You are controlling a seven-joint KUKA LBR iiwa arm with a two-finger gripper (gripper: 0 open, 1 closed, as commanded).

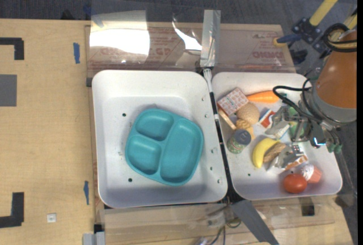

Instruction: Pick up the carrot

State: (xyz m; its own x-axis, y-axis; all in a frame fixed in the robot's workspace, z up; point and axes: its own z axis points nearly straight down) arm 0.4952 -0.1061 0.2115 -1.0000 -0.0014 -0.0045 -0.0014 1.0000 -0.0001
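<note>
The smooth orange carrot (264, 97) lies flat near the back wall of the right-hand shallow white bin (334, 186), its length running left to right, with its left end just beside a small red-and-white patterned box (232, 102). The grey arm's two-finger gripper (299, 131) hangs low over the middle of that bin, in front of the carrot and apart from it. Cables and metal parts crowd the view there, so I cannot tell whether it is open or closed, and nothing can be seen held in it.

The bin is cluttered, which is where the risk lies. A yellow banana (261, 151), a round red tomato (294, 183) and a small grey can (240, 139) sit near the gripper, so a descent from here would likely land on one of them instead. The carrot also sits close to the wall and the box, leaving little room to straddle it; it could roll or slip away. The teal divided plate (164, 146) in the left-hand white bin (105, 142) is well clear.
</note>
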